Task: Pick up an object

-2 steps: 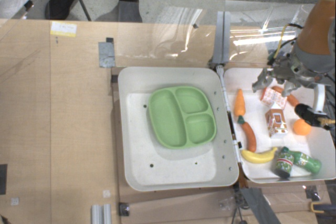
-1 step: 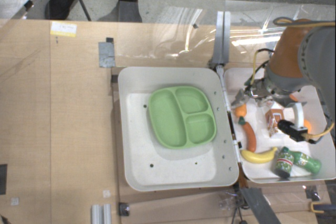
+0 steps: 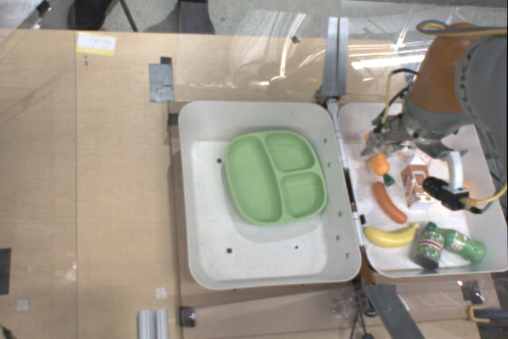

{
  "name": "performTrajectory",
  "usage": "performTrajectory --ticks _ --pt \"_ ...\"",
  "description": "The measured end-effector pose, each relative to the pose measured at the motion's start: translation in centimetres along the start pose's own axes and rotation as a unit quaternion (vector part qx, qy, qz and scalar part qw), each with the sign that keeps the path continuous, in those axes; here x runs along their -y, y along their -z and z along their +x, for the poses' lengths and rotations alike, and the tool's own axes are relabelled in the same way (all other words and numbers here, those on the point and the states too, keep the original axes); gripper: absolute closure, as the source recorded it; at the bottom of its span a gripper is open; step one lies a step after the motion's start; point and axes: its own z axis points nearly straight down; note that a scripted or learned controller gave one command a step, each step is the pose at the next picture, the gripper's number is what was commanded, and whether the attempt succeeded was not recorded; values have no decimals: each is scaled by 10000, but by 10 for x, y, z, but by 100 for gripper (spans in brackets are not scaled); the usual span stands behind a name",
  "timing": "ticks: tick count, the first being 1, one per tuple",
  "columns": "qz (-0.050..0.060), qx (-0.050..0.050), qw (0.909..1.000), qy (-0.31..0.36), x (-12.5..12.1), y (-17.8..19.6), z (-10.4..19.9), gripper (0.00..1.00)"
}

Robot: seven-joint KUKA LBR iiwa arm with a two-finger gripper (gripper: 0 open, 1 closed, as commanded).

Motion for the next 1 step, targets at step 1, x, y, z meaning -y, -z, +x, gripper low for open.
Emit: performTrajectory --ticks 1 --pt "-1 -9 10000 8 8 149 52 100"
